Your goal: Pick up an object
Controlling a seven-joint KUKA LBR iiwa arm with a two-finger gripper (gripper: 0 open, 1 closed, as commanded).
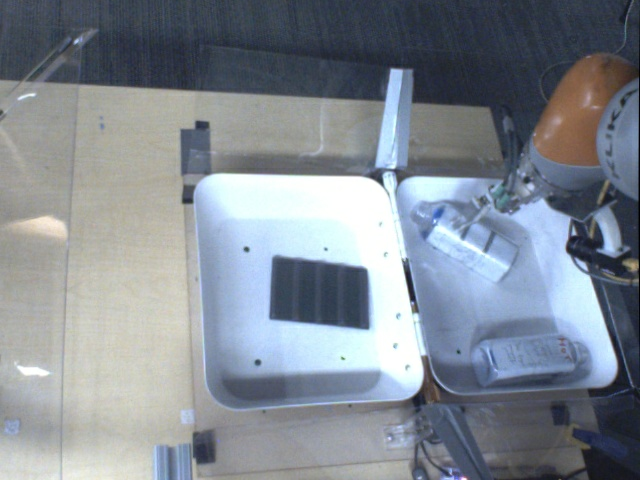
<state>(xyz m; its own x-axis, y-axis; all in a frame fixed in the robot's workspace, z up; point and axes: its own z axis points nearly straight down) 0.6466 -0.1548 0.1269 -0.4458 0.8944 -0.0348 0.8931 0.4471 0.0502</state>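
Camera view: I am looking down on two shallow white bins.
Left bin [215,298]: a dark grey ribbed rectangular pad [320,292] is lying flat near its middle.
Right bin [585,303]: a clear plastic bottle [465,243] is lying tilted in the far half; a grey oblong packet [530,357] is resting near the front wall.
Gripper [497,200]: I am seeing it hanging just over the bottle's far end; I cannot tell how its fingers are standing.

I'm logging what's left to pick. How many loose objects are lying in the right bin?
2. A clear plastic bottle lies at the far end of the right bin, under the hand. A grey packet lies at the near end. The arm may hide something small.
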